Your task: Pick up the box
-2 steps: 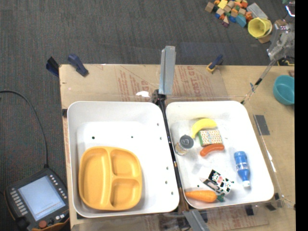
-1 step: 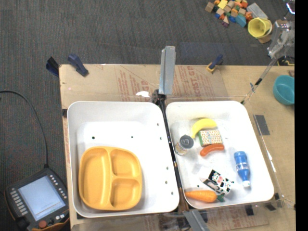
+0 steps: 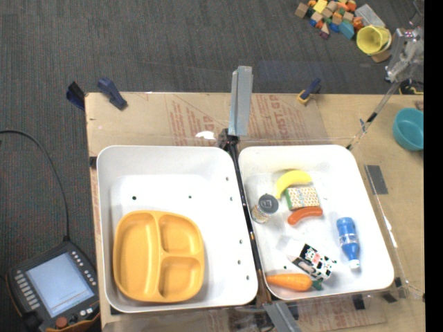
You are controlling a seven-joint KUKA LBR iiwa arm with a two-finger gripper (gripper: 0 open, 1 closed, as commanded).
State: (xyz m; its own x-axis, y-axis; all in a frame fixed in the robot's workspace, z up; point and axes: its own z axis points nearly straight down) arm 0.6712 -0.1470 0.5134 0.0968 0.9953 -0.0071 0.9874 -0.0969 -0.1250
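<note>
Sitting in the right bin [image 3: 332,168]: the box [image 3: 303,197]
It lies between banana [image 3: 293,180] and sausage [image 3: 304,215] (touching both); gripper state cannot be told.

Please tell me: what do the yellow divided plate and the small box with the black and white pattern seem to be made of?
The divided plate looks like moulded plastic with a smooth, slightly glossy finish: one even yellow colour and rounded compartment edges. The small box looks like printed cardboard, perhaps a toy carton, with flat faces and a black-and-white cow-like print; at this size, thin plastic cannot be ruled out.
</note>
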